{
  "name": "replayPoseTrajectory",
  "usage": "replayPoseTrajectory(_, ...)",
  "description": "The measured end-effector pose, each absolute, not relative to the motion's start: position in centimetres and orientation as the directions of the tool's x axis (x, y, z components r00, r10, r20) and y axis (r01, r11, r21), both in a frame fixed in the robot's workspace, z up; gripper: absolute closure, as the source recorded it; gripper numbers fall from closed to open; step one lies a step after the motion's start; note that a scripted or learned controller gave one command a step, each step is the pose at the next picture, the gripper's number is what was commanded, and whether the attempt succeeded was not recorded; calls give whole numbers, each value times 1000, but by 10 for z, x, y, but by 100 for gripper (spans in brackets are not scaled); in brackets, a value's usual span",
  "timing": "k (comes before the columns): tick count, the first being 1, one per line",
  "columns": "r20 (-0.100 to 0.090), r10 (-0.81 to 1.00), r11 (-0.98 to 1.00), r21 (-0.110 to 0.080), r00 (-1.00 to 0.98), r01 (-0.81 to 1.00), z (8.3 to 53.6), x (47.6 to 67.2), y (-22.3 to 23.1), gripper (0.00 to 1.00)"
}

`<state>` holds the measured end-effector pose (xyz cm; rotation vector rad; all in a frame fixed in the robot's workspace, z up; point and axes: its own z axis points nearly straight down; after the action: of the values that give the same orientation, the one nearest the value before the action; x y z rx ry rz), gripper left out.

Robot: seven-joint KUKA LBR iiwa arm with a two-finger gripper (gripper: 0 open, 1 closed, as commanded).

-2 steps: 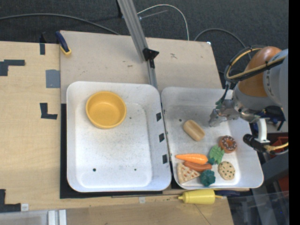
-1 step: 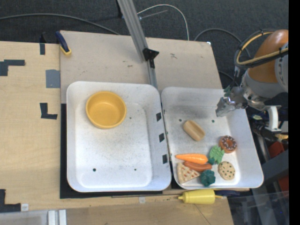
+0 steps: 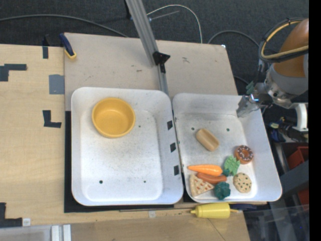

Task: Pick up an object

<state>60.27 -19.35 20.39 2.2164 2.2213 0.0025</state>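
Observation:
The right bin (image 3: pixel 200 104) holds a tan bread roll (image 3: pixel 207 139), a chocolate donut (image 3: pixel 244 154), an orange carrot (image 3: pixel 205 169), a sausage (image 3: pixel 212 177), a pizza slice (image 3: pixel 199 187), a cookie (image 3: pixel 243 183) and two green vegetable pieces (image 3: pixel 231 165) (image 3: pixel 221 190). My gripper (image 3: pixel 246 104) hangs at the bin's upper right corner, up and to the right of the bread roll, with nothing seen in it. The arm's orange band (image 3: pixel 295 38) sits at the right edge.
In the left bin (image 3: pixel 80 149) stands a yellow bowl (image 3: pixel 113 116). A yellow mustard bottle (image 3: pixel 212 211) lies on the bench just below the right bin. A grey pole (image 3: pixel 144 26) slants down to the gap between the bins.

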Motion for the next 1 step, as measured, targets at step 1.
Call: replayPoseTrajectory(1,-1,1000,3,5,-3,1000,255,599,-184,100)
